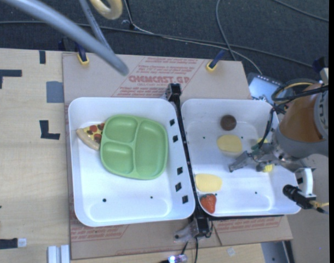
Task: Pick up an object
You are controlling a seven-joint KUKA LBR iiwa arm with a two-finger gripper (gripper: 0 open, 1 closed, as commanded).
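My gripper (239, 163) reaches in from the right and hovers low over the middle of the right bin (265, 199). Just to its upper left lies a pale yellow oval piece (229, 143), close to the gripper's tip. A brown round ball (228, 123) rests further back. Nearer the front left corner sit a second yellow piece (208, 182) and, touching it, a red strawberry-like item (209, 203). In the left bin (128, 207) a green divided plate (134, 147) lies flat, with a pizza slice (90, 135) partly tucked under its left edge.
A black divider with clips (180, 163) runs between the two bins. The arm's orange band (299, 119) hangs over the right bin's right wall. Cables (238, 37) cross the dark floor behind the bench. A grey pole (74, 26) slants above the back left.
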